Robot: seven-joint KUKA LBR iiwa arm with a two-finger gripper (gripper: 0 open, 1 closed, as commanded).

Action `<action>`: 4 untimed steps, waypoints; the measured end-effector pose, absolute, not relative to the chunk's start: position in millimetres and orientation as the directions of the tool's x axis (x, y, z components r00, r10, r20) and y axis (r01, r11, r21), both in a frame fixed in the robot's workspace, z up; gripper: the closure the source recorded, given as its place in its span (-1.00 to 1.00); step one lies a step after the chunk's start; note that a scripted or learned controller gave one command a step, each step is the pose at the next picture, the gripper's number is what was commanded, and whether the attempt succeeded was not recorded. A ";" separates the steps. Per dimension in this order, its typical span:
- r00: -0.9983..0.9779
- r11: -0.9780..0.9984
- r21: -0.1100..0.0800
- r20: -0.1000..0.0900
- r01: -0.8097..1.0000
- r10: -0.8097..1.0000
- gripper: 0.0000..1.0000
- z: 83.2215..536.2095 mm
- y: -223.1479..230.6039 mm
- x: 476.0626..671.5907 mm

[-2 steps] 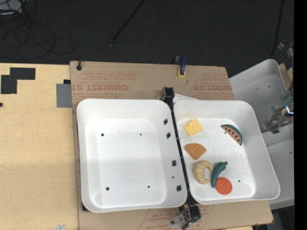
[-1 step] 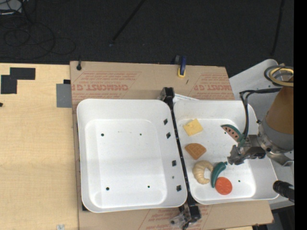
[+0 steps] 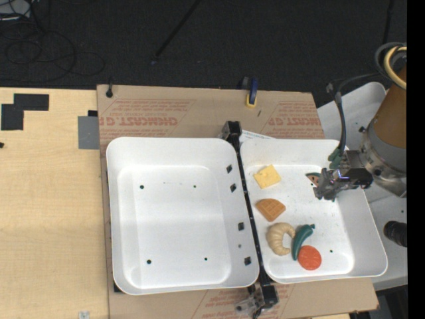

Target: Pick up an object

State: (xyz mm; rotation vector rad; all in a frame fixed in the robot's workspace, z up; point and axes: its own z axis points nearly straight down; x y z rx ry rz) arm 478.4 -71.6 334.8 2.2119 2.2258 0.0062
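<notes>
From here my end effector [image 3: 322, 186] hangs mid-right over the right bin [image 3: 362, 261], grip state unreadable, nothing lifted, while all 5 toys, like the yellow wedge [image 3: 267, 176], lie untouched.

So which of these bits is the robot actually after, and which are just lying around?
Part of the job:
gripper
yellow cheese wedge
waffle piece
croissant
green pepper
red tomato
right bin

Just lying about:
left bin
cardboard sheet
blue-yellow clamp
</notes>
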 end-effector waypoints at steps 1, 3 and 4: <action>-0.004 0.004 -0.004 0.001 1.000 1.000 1.00 329.7 -6.2 475.9; -0.003 0.003 0.013 0.001 1.000 1.000 1.00 471.5 46.4 494.8; -0.003 0.003 -0.001 0.000 1.000 1.000 1.00 497.0 94.8 494.2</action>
